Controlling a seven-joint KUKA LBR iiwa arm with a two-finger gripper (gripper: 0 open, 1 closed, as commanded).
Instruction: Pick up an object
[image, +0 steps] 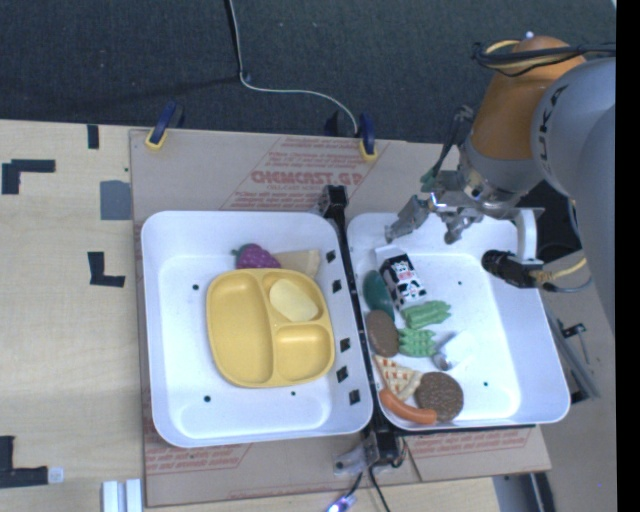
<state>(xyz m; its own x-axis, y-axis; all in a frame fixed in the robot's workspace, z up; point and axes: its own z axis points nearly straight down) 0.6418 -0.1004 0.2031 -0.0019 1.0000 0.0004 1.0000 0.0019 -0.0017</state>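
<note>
Gripper (432, 226) hangs over the far rim of the right bin (520, 340), above its back left corner, with nothing between its fingers; the two fingers seem spread apart, one pointing toward the divider and one toward the arm. I judge that the task is at its first step, the approach: nothing is lifted, and the hand is above the pile of toy food, not down in it.

The things to pick lie along the left side of this bin. Nearest to the gripper is a small carton with a black and white cow pattern (401, 279), box-shaped with flat sides, which should be easy to pinch. Beside it sits a dark green rounded piece (376, 290), smooth like plastic. Lower there are a brown oval patty (381, 331), two bumpy green vegetables (424, 316), a waffle with a grid surface (398, 379), a dark round cookie (439, 394) and an orange sausage (408, 407) near the front wall. Many of them touch each other.

For the next move, I think the arm must come forward and down, and turn the fingers across the narrow side of the carton.

The left bin (175, 340) holds a yellow divided plate (268, 328), glossy, with a purple grape bunch (257, 257) behind it.
</note>
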